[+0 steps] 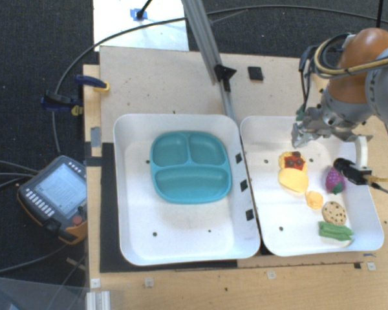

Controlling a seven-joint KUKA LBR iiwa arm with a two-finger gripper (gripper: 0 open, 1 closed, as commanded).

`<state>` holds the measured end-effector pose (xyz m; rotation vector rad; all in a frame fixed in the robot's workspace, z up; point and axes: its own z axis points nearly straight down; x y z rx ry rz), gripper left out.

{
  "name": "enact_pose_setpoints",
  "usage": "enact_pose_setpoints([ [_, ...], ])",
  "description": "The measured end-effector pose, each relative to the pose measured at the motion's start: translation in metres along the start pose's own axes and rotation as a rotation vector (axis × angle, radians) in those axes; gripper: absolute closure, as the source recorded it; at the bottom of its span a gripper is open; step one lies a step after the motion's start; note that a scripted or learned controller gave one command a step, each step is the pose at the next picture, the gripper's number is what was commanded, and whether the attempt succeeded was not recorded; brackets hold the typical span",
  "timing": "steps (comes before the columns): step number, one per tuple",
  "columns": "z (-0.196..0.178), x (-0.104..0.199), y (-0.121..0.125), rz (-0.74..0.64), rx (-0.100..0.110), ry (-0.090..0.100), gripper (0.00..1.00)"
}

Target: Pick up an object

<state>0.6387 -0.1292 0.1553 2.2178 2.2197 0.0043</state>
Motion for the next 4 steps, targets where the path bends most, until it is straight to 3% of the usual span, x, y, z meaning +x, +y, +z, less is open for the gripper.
enact_pose_setpoints([
  [1,-0.066,0.001,0.002,-0.004,-0.004,-0.001,1.0],
  [2,-0.069,0.001,0.003,-0.004,0.001,0.001,1.0],
  [4,-0.082,0.086,-0.051,-0.007,0.005,0.002,1.0],
])
